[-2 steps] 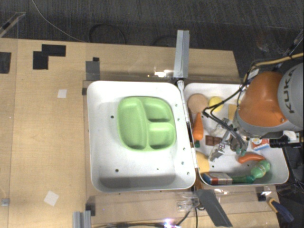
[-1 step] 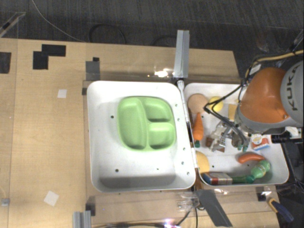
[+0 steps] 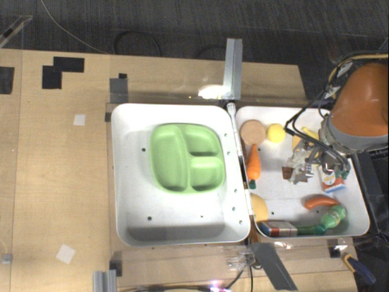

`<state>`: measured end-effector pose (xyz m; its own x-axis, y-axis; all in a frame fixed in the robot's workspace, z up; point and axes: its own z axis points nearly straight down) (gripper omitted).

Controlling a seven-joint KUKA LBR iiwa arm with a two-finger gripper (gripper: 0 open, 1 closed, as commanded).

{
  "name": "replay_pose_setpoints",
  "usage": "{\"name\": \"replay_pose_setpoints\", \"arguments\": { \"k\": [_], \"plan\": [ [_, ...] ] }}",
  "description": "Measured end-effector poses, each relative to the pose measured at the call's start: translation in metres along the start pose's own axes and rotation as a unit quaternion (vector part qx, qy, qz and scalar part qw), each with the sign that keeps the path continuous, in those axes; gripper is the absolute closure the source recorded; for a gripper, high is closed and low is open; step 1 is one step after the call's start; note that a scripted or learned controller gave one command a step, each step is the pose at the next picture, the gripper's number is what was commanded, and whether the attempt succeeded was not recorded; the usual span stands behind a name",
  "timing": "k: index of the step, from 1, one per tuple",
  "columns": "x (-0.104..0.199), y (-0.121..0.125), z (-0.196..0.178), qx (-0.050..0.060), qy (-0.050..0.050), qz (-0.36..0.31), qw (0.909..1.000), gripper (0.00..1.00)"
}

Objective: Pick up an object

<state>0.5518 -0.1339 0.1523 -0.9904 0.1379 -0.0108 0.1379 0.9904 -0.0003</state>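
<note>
Pick not confirmed: gripper low in right bin.
Finger state unreadable; hotdog sits free at 5 o'clock.

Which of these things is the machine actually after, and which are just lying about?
Part of the job (any could be picked):
- carrot
- yellow ball
- round tan piece
- orange sausage-shaped toy
- green bottle
- the tool, over the right bin

Just lying about:
- green divided plate in the left bin
- wooden bench
</note>
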Motion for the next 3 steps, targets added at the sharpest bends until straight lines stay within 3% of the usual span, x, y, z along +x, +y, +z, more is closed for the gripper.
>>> {"name": "replay_pose_setpoints", "arguments": {
  "k": [1,2,3],
  "plan": [
    [-0.092,-0.004,-0.062,0.0,-0.003,-0.002,1.0,1.0],
    [-0.091,-0.004,-0.06,0.0,-0.001,-0.001,1.0,0.0],
    [-0.106,-0.037,0.057,0.0,-0.008,0.041,0.9991,0.0]
  ]
}}
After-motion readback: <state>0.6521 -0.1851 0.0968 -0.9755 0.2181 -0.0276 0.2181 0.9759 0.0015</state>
